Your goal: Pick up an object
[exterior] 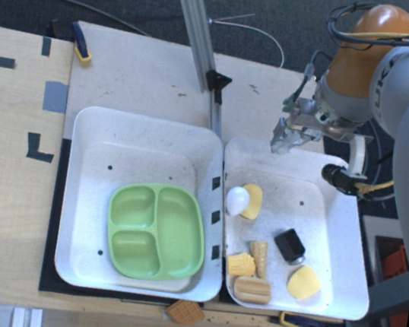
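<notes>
My gripper (285, 143) hangs over the far rim of the right bin (349, 220), its tips close together with nothing between them. Below it in that bin lie a white egg (237, 200) touching a yellow round piece (252, 202), a black block (289, 245), a tan cone-like piece (258, 257), a yellow waffle-like piece (240, 265), a tan bread-like piece (251, 289) and a yellow lump (303, 283). All of these sit well in front of the gripper.
The left bin (86, 179) holds a green divided plate (156, 230). A grey metal pole (202, 35) slants down to the bins' shared edge. A brown cookie-like piece (184, 312) lies on the bench in front of the bins. A blue and yellow clamp (80, 43) sits far left.
</notes>
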